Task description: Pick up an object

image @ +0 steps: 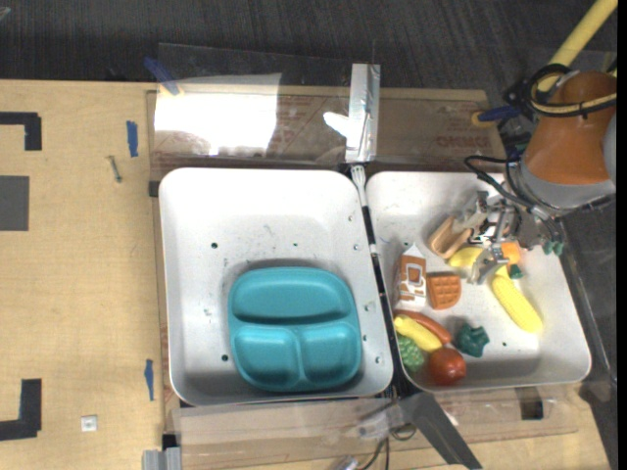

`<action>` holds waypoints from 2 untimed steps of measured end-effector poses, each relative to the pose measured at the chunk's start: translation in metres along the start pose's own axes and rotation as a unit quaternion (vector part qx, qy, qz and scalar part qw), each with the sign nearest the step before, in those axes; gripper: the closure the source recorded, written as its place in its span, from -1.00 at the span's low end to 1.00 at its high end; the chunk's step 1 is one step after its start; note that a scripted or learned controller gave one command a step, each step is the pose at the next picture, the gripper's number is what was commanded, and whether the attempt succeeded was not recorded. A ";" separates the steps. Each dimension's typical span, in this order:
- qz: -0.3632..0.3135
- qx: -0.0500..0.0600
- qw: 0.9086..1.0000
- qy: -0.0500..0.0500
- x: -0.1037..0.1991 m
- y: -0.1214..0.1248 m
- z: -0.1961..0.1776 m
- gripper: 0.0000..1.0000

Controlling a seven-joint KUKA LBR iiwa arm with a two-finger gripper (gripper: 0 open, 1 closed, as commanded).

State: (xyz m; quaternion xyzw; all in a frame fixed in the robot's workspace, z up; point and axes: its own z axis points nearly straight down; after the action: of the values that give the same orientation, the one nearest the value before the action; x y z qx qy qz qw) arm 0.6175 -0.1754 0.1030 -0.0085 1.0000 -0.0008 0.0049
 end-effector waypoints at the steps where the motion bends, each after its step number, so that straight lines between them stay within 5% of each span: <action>1: 0.094 0.000 0.996 -0.008 0.023 -0.017 0.006 -1.00; 2: 0.059 0.002 0.998 -0.009 0.039 -0.020 0.006 -1.00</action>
State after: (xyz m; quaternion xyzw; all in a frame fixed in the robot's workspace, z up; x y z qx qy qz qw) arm 0.5785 -0.1956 0.0968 0.0505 0.9986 -0.0020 0.0141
